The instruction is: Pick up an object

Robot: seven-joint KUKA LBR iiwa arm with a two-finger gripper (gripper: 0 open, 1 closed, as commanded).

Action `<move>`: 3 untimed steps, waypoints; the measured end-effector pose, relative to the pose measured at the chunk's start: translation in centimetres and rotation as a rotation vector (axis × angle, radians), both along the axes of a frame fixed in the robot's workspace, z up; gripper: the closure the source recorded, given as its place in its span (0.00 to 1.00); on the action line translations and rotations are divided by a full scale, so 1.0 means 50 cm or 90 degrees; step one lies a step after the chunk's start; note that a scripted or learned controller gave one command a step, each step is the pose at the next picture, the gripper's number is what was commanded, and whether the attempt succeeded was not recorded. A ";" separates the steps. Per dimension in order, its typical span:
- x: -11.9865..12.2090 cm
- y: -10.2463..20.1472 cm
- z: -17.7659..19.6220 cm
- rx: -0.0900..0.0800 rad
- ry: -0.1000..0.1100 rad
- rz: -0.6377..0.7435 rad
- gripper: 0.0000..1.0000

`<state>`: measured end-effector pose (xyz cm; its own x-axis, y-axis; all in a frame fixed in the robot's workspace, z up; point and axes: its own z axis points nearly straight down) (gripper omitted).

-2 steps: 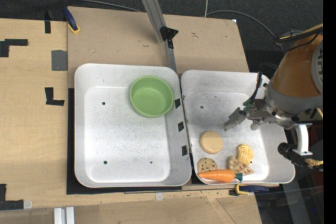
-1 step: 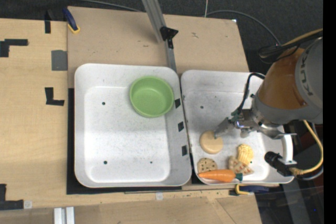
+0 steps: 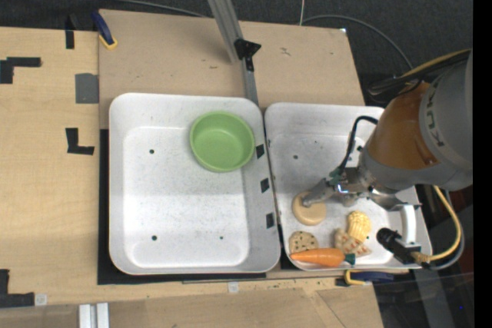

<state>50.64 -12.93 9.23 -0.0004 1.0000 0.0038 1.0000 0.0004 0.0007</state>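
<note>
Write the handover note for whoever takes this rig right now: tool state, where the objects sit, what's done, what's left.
Tool: low in the right white bin, its tip at the round tan biscuit-like disc; finger state not readable, no grasp confirmed.
Right bin, near corner: the disc, a brown round cookie, an orange carrot along the front wall, a yellow corn cob piece.
Left white bin: a green round bowl near its far right corner.
Done: arm is down at the disc.
Left: grip an object and lift it.
</note>
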 end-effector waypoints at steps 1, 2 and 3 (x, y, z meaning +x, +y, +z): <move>0.005 -0.002 0.027 -0.003 -0.006 0.000 1.00; -0.011 0.008 0.135 -0.003 -0.001 0.001 1.00; -0.002 -0.004 0.256 -0.003 -0.003 0.001 1.00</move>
<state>50.52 -13.13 22.02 -0.0016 1.0000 -0.0016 1.0000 0.0016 0.0049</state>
